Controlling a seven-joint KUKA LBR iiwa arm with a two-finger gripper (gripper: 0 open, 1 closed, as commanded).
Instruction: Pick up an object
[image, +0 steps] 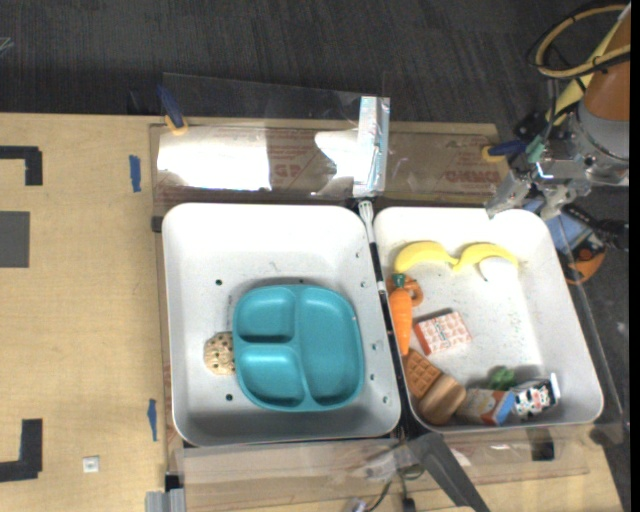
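The right bin holds two yellow bananas at its back. An orange carrot lies along its left wall, with a red and white box beside it. A waffle, a brown bun, a green piece and a small black and white carton crowd the front. My gripper hangs over the bin's back right corner, above and to the right of the bananas. It is open with nothing between its fingers.
The left bin carries a teal divided plate and a speckled cookie at the plate's left edge. A clear plastic sheet stands behind the bins. Cables hang at the top right.
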